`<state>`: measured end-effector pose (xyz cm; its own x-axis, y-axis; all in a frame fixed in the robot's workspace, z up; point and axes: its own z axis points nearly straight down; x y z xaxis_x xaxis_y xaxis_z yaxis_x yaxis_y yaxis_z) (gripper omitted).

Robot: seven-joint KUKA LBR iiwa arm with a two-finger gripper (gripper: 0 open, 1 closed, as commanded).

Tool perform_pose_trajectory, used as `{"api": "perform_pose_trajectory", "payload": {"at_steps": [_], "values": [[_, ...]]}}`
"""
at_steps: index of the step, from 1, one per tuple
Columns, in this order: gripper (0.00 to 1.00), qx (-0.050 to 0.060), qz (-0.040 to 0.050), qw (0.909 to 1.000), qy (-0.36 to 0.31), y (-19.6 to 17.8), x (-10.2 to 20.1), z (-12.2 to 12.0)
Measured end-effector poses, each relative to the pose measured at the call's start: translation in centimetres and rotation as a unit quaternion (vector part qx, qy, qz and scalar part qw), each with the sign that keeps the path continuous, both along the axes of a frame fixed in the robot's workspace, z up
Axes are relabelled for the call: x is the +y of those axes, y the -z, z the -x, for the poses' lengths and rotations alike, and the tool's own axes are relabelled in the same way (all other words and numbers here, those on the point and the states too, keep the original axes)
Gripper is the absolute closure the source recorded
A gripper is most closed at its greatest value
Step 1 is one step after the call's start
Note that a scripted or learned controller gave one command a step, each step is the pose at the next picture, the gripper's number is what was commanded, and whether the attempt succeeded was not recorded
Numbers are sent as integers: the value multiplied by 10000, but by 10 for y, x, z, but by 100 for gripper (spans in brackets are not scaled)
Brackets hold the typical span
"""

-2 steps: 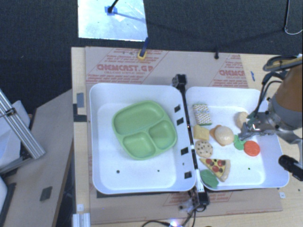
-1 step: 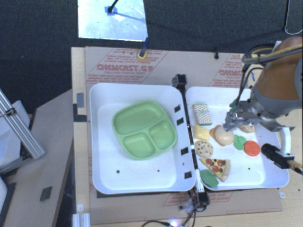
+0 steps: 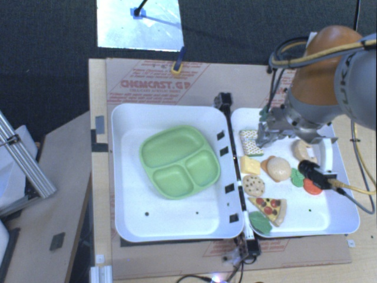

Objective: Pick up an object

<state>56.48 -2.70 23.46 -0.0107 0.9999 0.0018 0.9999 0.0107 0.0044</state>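
Right bin [image 3: 341, 220] holds the toy food, clustered toward its left half: waffle [image 3: 250, 141] at the top left, cheese [image 3: 250, 165] just below it, cookie [image 3: 254, 186] below that, pizza slice [image 3: 271, 208] near the front, green leaf [image 3: 259, 223] at the front left corner touching the pizza. A bun [image 3: 278, 168] sits just right of the cheese; a second pale piece [image 3: 304, 151] lies further right, near a green bit [image 3: 297, 177] and a red bit [image 3: 312, 187]. Claw [image 3: 265, 135] hangs low over the bin's top left, just beside the waffle — its tips blur into the dark metal, so can't tell if they're spread or pressed together, and nothing is seen pinched. Grey arm [image 3: 359, 87] with orange band [image 3: 324, 63] comes in from the right, yellow cable [image 3: 347, 187] trailing across the bin's right side. Left bin [image 3: 126, 217] holds a green divided plate [image 3: 179, 161], flat, roughly centred. Both bins sit side by side on the surface [image 3: 153, 84] — a black divider strip [image 3: 232, 158] between them.
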Motion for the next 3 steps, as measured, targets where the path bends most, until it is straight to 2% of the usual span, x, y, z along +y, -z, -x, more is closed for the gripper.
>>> {"api": "perform_pose_trajectory", "payload": {"at_steps": [1, 2, 3], "values": [[100, 4, 2, 10000, 7, -2, 40, -23], [100, 5, 6, 10000, 12, 7, 73, -59], [100, 4, 1, 10000, 8, 19, 126, -87]]}}
